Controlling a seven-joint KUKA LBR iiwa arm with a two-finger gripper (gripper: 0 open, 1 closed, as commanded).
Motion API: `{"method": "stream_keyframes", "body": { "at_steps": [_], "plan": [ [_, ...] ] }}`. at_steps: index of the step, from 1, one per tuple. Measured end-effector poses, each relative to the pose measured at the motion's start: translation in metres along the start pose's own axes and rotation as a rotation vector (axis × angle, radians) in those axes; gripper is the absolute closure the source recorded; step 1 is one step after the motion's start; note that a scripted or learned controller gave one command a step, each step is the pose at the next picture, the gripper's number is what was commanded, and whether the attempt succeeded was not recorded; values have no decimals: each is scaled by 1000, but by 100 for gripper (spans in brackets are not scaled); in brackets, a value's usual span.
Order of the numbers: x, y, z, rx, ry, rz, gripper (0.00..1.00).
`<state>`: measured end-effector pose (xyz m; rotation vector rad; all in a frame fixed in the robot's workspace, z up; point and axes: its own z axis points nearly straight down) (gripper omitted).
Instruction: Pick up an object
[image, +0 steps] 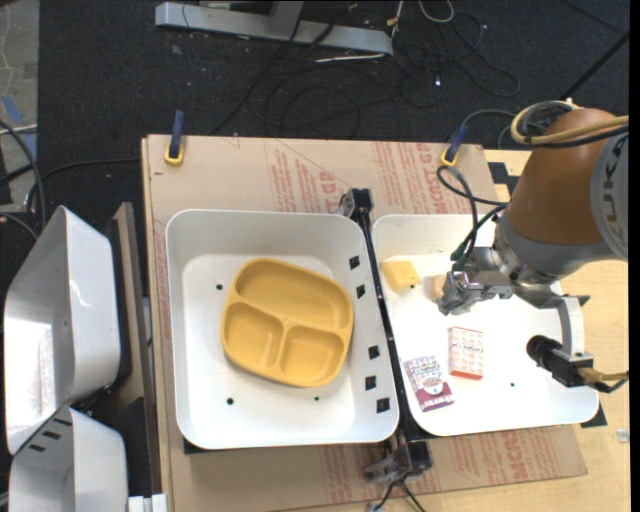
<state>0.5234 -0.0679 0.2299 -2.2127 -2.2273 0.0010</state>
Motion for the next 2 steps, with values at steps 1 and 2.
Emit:
{"method": "stream_keyframes", "body": {
  "at_steps": [1, 2],
  "plan": [
    [51, -17, -4, 0, 1, -1, 100],
    [112, -19, -10, -2, 1, -3, 100]
  ]
}}
